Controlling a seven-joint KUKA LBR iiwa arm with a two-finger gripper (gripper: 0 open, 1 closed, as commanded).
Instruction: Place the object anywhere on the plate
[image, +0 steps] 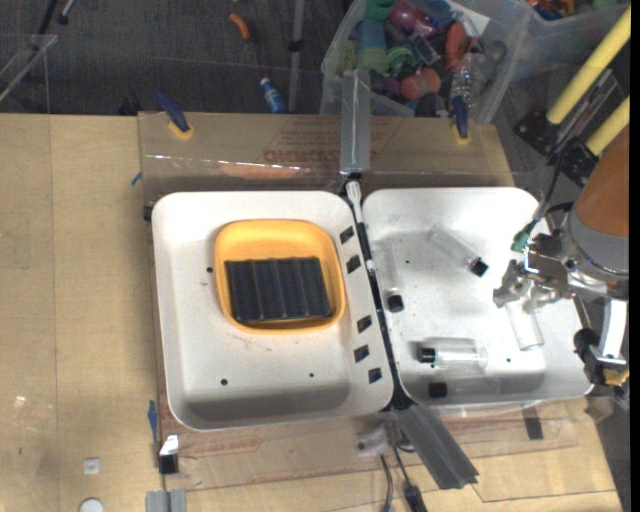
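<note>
Two white bins sit side by side — the left bin (190, 380) holds an orange plate (278, 240) with a dark ridged object (278, 288) lying on it. The right bin (450, 215) carries clear plastic tubes with black caps, one (455, 353) near the front wall. The gripper (524, 300) hangs over that bin's right side — whether it is spread or pressed together, I cannot tell.

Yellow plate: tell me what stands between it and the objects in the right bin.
The raised divider where the two bins meet lies between the clear objects and the yellow plate. A black ridged block covers the plate's middle, leaving only its rim bare.
</note>
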